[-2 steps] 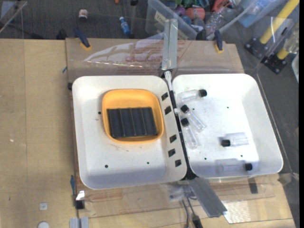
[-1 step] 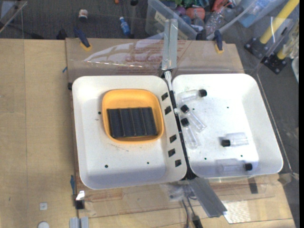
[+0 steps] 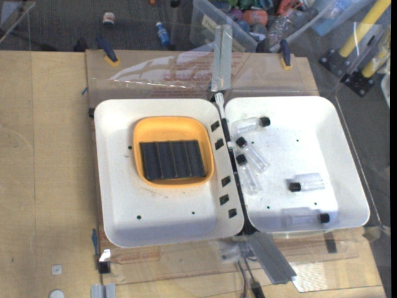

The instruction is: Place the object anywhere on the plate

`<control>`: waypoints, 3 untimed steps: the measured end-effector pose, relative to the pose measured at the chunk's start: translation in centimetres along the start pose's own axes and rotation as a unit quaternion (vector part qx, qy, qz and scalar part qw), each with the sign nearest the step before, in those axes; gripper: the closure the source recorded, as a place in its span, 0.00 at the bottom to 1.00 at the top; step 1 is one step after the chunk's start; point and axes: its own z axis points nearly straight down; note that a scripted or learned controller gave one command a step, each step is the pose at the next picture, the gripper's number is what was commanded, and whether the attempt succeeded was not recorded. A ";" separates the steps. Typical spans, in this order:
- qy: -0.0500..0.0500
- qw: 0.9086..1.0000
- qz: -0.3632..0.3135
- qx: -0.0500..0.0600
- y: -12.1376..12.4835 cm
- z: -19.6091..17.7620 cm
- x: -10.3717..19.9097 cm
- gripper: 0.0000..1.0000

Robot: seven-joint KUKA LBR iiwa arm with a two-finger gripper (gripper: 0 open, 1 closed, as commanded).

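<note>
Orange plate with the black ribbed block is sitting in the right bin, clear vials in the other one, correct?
Not quite: the camera view shows the orange plate with the black ribbed block in the left bin. The clear vials lie in the right bin.

1. I can read no text, brand, number or sign anywhere from here
2. The orange plate (image 3: 173,150) and the dark ribbed slab (image 3: 173,160) lying in it carry no lettering I can make out
3. The clear vials (image 3: 250,160) with black caps in the right bin (image 3: 347,185) show no legible labels; they are too small to tell
4. The wooden table (image 3: 43,166) bears no marking I can read
5. The toys in the clear tub (image 3: 260,8) beyond the bins are too blurred for any words
</note>
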 end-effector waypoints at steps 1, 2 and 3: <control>0.000 0.994 -0.109 0.000 0.0 0.0 0.0 1.00; 0.000 0.984 -0.177 0.000 0.0 0.0 0.0 1.00; -0.001 0.938 -0.347 -0.001 0.0 0.1 0.0 1.00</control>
